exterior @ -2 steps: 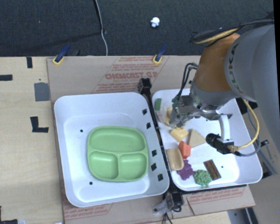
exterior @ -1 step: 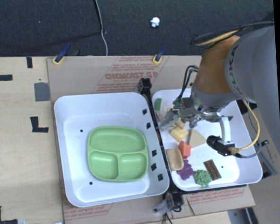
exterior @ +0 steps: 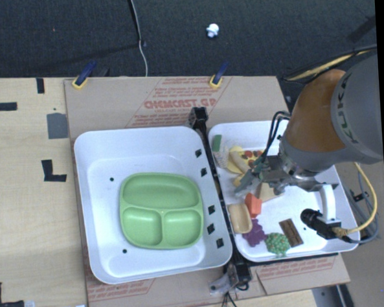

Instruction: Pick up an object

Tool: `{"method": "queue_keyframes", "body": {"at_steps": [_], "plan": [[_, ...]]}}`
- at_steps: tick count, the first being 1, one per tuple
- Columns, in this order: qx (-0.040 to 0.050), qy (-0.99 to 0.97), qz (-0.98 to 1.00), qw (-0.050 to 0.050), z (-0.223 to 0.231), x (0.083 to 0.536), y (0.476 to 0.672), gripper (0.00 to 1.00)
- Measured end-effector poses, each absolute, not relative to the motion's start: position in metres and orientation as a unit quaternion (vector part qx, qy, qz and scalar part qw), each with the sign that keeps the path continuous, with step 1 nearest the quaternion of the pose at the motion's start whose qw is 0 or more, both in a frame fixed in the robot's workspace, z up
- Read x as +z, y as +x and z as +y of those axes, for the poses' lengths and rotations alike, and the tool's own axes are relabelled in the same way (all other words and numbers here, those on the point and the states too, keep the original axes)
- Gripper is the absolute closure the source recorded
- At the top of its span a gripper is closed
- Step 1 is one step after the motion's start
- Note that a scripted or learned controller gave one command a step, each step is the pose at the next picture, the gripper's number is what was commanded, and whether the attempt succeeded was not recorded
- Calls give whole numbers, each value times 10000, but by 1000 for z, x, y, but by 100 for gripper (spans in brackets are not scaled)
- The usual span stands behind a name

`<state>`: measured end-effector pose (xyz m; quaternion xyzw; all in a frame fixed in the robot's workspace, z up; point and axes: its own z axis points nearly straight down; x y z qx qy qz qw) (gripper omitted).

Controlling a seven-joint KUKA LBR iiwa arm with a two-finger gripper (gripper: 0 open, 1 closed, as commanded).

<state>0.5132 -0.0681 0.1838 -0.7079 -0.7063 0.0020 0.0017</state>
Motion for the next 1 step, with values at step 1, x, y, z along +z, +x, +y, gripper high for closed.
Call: {"method": "queue_keyframes", "body": {"at_steps": [1], "plan": [[-21, -7105, -7036, -19, -106, 85, 485, 0]]}}
